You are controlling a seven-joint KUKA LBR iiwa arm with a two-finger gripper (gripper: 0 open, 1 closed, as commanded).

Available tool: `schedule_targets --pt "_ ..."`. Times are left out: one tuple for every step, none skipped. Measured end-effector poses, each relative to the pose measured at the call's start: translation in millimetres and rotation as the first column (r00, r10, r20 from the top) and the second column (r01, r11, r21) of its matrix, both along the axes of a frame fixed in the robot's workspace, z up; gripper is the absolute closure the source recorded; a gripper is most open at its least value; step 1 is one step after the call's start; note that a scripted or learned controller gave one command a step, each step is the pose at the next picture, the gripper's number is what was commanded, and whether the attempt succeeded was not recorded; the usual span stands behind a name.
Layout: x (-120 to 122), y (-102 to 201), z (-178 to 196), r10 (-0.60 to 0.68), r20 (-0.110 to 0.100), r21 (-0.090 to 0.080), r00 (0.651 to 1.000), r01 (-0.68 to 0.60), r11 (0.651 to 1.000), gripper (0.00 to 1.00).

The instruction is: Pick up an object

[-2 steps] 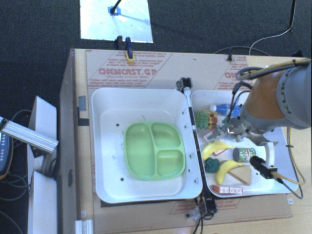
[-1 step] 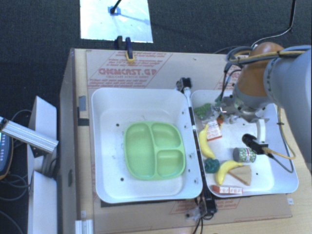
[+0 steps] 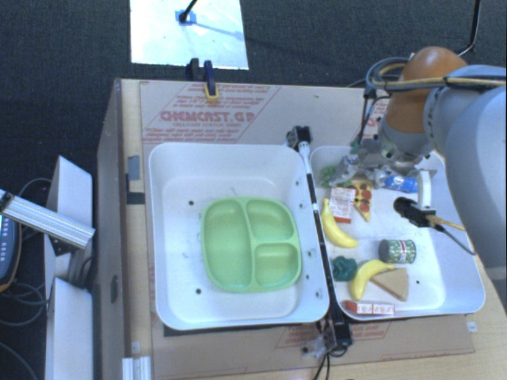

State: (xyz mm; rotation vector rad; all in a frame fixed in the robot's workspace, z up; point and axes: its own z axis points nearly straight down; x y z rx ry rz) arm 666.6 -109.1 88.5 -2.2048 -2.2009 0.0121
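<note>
small red-and-white carton (image 3: 342, 204) lies in the right bin (image 3: 463, 291), just above the upper banana (image 3: 337, 229) and just below-left of the gripper (image 3: 366, 167), which hangs low over the bin's top edge, though i cannot tell how its fingers stand.
</note>
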Motion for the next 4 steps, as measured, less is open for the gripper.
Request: schedule_targets --pt "-33 2 2 0.003 0.04 -0.015 0.999 -0.002 1.0 0.0" --pt "-29 -4 2 0.005 0.036 -0.011 0.999 -0.004 1.0 0.0" --pt "-30 -6 2 0.005 0.038 -0.011 0.999 -0.004 1.0 0.0" --pt "-43 -9 2 0.003 0.043 -0.015 0.999 -0.003 1.0 0.0"
